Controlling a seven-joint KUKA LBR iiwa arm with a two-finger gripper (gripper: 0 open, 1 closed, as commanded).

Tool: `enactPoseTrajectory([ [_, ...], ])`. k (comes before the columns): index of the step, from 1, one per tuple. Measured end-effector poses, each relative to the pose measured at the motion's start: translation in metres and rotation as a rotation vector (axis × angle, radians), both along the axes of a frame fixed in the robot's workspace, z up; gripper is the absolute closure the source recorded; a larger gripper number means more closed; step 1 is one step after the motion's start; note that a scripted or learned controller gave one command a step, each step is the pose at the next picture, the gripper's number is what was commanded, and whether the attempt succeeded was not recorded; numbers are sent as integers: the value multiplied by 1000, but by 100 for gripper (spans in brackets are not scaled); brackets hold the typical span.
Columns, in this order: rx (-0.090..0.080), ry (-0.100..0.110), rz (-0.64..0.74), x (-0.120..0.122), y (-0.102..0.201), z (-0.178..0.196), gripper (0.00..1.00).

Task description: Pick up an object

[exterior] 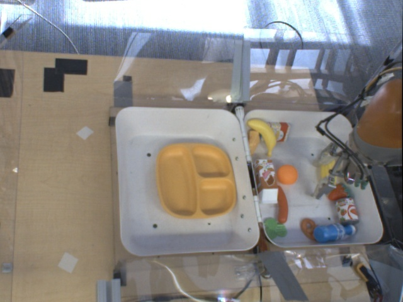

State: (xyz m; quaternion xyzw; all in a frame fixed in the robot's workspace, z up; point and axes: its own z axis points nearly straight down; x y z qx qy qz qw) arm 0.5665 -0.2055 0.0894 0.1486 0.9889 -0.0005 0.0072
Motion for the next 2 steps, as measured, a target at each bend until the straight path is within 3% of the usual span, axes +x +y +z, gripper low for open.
enactPoseTrajectory([
  [1, 0, 0, 0, 0, 0, 0, 0],
  [2, 1, 0, -129, -45, 49, 1, 0],
])
